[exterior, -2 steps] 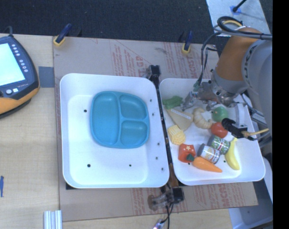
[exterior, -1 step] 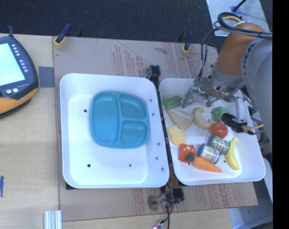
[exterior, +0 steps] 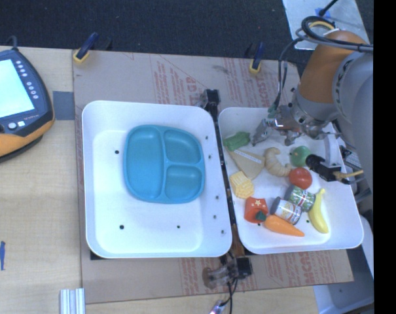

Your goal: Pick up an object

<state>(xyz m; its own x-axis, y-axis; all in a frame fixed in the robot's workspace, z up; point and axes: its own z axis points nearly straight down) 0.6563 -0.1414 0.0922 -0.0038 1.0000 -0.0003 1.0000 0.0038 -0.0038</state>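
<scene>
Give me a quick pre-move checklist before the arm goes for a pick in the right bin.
1. Gripper is over the right bin, at its far end: ok.
2. Fingers open or shut: cannot tell, the view is too small there.
3. Nothing seen between the fingers: ok, no object held.
4. Nearest targets, the green toy and the beige knobbly piece, lie just in front of the gripper: ok.
5. Clutter: the tomato, can, carrot and banana sit packed together: not ok for a clean grasp.
6. Left bin holds the blue divided plate, away from the arm: ok.
</scene>
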